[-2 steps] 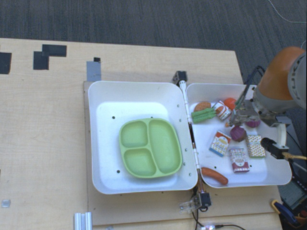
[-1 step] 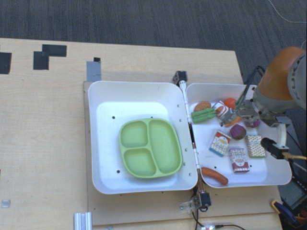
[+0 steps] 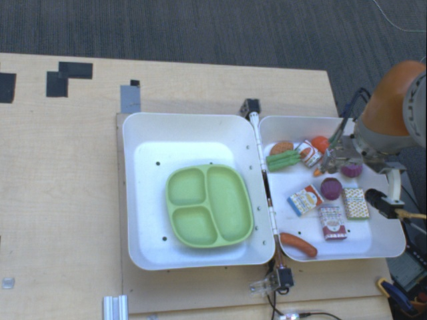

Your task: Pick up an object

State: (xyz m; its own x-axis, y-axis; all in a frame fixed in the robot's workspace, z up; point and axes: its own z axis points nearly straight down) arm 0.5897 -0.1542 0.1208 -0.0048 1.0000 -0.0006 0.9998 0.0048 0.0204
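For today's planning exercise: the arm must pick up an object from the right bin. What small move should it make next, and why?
Probably a short descent straight down. The gripper hangs over the right bin amid crowded toy food, beside the purple ball and the red-and-white can. Nothing can be seen held, so lowering onto the nearest item seems the sensible step.
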